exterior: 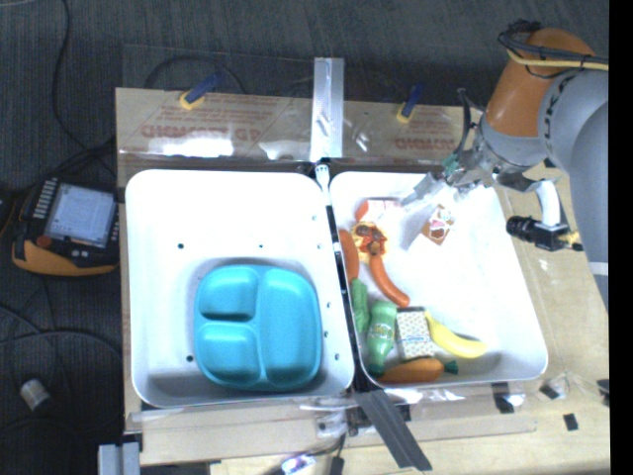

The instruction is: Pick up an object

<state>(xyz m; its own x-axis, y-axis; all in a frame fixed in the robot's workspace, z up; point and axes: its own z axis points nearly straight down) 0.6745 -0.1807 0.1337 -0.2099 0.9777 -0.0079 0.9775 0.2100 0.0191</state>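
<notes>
Sitting in the left bin (158, 206) is a blue divided tray (259, 328). Nearest in the right bin (504, 295): carrot (411, 371), banana (453, 340), green bottle (381, 332). Further back, a small red-and-white object (438, 227) hangs at the gripper (435, 191), seemingly pinched between its fingers, though the view is blurry.

Both bins are plain white; the left bin (158, 265) carries a turquoise divided tray (259, 327). In the right bin (495, 285) lie a yellow banana (455, 341), a green bottle (380, 332), an orange-red sausage (388, 280), an orange carrot (410, 370) and a small red-and-white packet (438, 227). The arm (554, 97) is grey with an orange band. The worktop (564, 295) is pale tan wood.
</notes>
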